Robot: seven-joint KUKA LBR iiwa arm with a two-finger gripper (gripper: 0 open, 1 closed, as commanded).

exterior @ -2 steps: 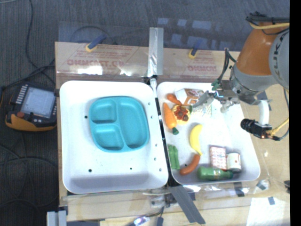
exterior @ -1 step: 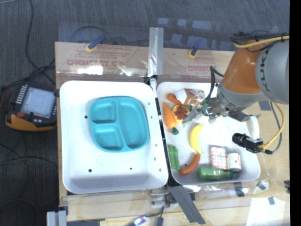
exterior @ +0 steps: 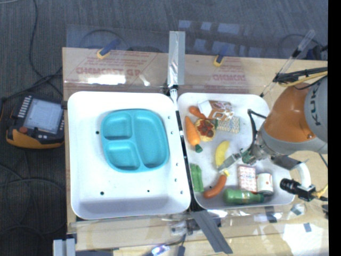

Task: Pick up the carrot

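Setting: a wooden bench seen from above at a slant, with two shallow white bins side by side on it.
Left bin (exterior: pixel 85 191): holds a turquoise divided plate (exterior: pixel 134 139) with three compartments, lying flat near the bin's middle.
Right bin (exterior: pixel 256 101): crowded with toy food and small packages.
Carrot (exterior: pixel 192 132): orange, lying lengthwise along the right bin's left wall, in the far half, with its green end toward the near side.
Beside the carrot: a red and yellow toy (exterior: pixel 205 128) lies just to its right, close to touching; a smaller orange piece (exterior: pixel 196 112) sits just beyond it, toward the far wall.
Other contents: a banana (exterior: pixel 221 152) near the bin's middle, a printed packet (exterior: pixel 222 116) at the far side, a green pepper-like piece (exterior: pixel 196 177) by the left wall, a sausage (exterior: pixel 214 187), a green bottle (exterior: pixel 243 197) lying on its side along the near wall, a patterned box (exterior: pixel 246 178) and a small white can (exterior: pixel 265 183).
Arm (exterior: pixel 290 122): grey with an orange band, reaching in from the right over the right bin's right half.
Gripper (exterior: pixel 234 159): low in the bin, just right of the banana and well apart from the carrot; the fingers look slightly parted with nothing between them, though they are small and hard to make out.
Off the bench: a handheld control unit (exterior: pixel 36 121) on the floor to the left.
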